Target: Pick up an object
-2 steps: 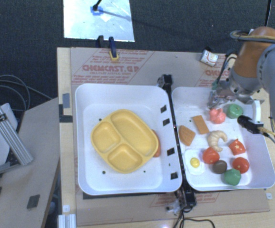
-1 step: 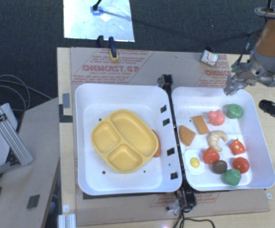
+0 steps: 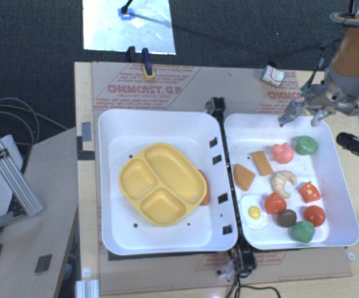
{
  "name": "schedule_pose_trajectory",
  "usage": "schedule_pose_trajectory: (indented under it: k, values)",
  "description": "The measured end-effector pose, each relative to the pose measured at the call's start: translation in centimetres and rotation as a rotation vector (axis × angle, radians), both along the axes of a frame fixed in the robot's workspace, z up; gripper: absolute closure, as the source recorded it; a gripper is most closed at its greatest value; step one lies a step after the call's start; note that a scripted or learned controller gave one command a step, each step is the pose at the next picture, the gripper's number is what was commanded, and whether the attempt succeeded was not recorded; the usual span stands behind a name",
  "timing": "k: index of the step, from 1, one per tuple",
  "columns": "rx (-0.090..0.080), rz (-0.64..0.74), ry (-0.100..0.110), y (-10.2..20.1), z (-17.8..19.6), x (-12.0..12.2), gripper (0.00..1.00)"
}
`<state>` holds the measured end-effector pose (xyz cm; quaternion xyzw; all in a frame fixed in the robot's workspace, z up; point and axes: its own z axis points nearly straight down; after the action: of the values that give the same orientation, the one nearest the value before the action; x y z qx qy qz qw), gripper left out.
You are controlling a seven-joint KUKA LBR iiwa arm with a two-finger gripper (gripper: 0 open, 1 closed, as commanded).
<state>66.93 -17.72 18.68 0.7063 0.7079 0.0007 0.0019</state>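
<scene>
KUKA arm (image 3: pixel 356 48) hangs over far right corner of the right bin (image 3: pixel 344 185), gripper (image 3: pixel 302 114) w/ fingers spread, nothing between them. Below it lie toy foods: pink piece (image 3: pixel 283 153) & green round piece (image 3: pixel 305 144) nearest, then orange wedge (image 3: pixel 262 162), croissant (image 3: pixel 282 181), fried egg (image 3: pixel 253 213), tomatoes (image 3: pixel 275 202), brown ball (image 3: pixel 286 217). Left bin (image 3: pixel 114 135) holds a yellow divided tray (image 3: pixel 161 183); an orange item peeks from under its right edge
</scene>
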Motion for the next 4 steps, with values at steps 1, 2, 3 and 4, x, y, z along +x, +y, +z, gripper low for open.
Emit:
schedule_pose_trajectory:
  k: [1,2,3,4]
  values:
    - [0.003,-0.002,0.004,-3.0,-10.4,0.0,0.0]
    - [-0.005,0.003,-0.015,-2.8,12.1,0.1,0.0]
    - [0.003,-0.001,0.009,-2.8,-11.1,-1.9,0.0]
    - [0.0,0.001,-0.003,-2.9,-9.0,-1.5,1.0]
